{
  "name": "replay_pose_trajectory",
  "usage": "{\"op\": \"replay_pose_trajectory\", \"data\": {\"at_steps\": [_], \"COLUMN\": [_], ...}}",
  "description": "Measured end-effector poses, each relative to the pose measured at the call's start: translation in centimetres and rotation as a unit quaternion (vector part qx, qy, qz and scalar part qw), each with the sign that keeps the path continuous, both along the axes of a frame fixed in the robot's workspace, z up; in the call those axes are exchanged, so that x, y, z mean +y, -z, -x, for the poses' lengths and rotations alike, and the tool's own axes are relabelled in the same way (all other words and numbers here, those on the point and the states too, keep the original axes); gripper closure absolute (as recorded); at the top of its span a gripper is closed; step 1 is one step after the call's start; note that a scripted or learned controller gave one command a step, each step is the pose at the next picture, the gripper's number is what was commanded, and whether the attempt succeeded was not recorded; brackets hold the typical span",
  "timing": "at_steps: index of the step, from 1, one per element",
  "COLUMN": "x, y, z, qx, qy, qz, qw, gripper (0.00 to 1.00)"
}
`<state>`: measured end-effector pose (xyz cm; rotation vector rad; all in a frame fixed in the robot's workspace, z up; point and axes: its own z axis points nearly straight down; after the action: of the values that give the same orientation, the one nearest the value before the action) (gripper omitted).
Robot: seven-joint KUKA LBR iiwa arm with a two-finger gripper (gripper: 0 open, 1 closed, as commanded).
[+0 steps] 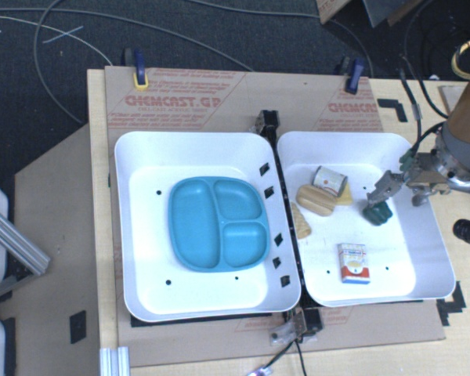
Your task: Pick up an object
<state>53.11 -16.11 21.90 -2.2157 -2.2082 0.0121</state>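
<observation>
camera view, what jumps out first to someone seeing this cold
The blue divided plate lying alone in the left bin draws the eye first. Next comes the gripper over the right bin, just above a small teal object, with a wooden block and a small red-and-white box nearby.

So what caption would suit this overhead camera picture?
Robot gripper hovers over right bin by a teal block; blue plate sits left.

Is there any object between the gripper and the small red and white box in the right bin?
Nothing visible blocks it. The gripper is over the right white bin, by a small dark teal object. The red and white box lies nearer the front, with bare bin floor between. The wooden block lies off to the side.
</observation>
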Motion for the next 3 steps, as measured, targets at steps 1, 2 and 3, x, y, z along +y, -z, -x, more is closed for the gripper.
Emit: {"op": "replay_pose_trajectory", "data": {"at_steps": [1, 2, 3], "x": [0.0, 0.0, 1.1], "y": [-0.7, 4.5, 10.0], "z": [-0.3, -1.3, -1.0], "qx": [-0.007, -0.005, -0.004], "qy": [-0.002, -0.002, -0.002], "qz": [0.0014, 0.0008, 0.0002], "qw": [1.0000, 1.0000, 1.0000], "gripper": [0.00, 0.00, 0.00]}}
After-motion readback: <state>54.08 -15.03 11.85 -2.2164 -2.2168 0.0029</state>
